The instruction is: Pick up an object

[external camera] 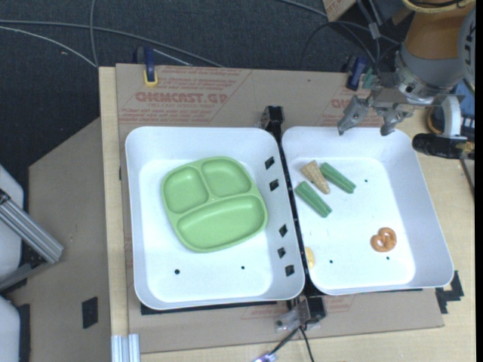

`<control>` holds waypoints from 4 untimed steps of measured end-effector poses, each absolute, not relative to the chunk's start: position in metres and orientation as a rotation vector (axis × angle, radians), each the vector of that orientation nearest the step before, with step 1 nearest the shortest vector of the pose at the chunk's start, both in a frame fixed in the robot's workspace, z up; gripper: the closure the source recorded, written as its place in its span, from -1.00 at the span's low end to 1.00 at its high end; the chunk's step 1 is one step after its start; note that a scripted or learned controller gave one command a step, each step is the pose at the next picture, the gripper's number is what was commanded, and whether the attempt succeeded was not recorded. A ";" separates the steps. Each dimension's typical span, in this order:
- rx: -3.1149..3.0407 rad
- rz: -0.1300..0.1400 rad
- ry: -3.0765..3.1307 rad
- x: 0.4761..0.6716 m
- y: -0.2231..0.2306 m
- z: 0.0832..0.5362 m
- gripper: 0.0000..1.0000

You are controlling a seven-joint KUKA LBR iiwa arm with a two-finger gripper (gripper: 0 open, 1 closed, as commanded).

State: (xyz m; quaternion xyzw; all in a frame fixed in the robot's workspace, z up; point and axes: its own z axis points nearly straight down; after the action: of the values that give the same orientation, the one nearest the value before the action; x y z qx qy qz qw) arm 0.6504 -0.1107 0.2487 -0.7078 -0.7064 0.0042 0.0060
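Note:
My gripper (370,127) hangs above the far rim of the right bin (423,202), open, with nothing between its fingers. Below it and to the left in that bin lie two green sticks, one (337,178) further back and one (312,200) nearer the bin's left wall, with a tan wedge (316,176) between them. An orange pretzel-shaped piece (384,240) lies toward the front right. A small yellow bit (309,259) rests against the left wall near the front.
The left bin (147,225) holds a green divided plate (215,203). Black clips (281,202) run along the seam between the bins. Cables and a blue clamp (150,62) sit at the bench's far edge.

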 end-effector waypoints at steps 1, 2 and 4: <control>-2.220 0.000 -2.221 0.653 -0.110 0.257 -1.00; -2.217 0.006 -2.217 0.647 -0.107 0.196 -1.00; -2.218 0.004 -2.218 0.642 -0.101 0.111 -1.00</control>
State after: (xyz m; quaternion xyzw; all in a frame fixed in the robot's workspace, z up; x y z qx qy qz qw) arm 0.6419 -0.1014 0.1111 -0.7071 -0.7072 0.0014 0.0024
